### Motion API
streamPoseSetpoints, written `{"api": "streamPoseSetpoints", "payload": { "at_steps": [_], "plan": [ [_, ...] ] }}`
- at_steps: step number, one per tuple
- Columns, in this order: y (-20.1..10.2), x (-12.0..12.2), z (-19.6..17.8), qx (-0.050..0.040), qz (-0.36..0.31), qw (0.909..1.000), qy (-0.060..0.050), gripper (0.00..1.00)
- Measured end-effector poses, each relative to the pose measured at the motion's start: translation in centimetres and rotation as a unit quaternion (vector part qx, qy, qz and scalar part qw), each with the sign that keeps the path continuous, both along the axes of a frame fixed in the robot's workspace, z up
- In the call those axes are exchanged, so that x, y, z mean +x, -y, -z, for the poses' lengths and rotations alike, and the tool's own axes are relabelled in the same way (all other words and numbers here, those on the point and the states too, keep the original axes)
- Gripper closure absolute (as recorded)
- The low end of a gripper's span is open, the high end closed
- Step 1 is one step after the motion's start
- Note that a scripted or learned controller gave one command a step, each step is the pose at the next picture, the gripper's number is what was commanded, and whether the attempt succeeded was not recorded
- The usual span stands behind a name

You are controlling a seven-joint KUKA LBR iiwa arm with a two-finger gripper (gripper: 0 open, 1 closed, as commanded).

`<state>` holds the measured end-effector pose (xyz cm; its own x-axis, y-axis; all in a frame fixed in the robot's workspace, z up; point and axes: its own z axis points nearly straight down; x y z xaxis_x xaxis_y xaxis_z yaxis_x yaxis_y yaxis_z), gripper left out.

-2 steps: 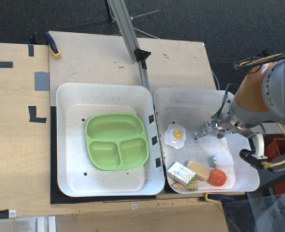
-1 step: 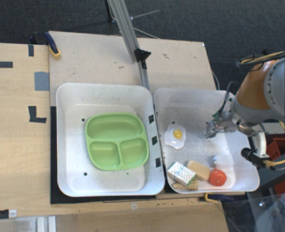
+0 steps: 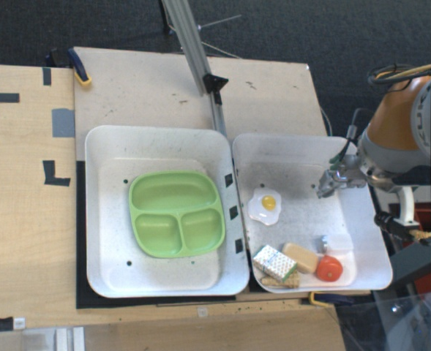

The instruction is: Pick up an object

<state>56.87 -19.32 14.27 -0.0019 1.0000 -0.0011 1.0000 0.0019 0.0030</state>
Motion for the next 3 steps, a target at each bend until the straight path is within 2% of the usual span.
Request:
{"api": "streamPoseSetpoints", "payload": {
  "at_steps": [2,3],
  "plan": [
    [-1.2,1.1,-11.0,-0.0001,0.0,1.0,0.001,1.0],
    [-6.5,2.6,-9.5,0.0011,-0.002,1.0,-0.002,1.0]
  ]
}}
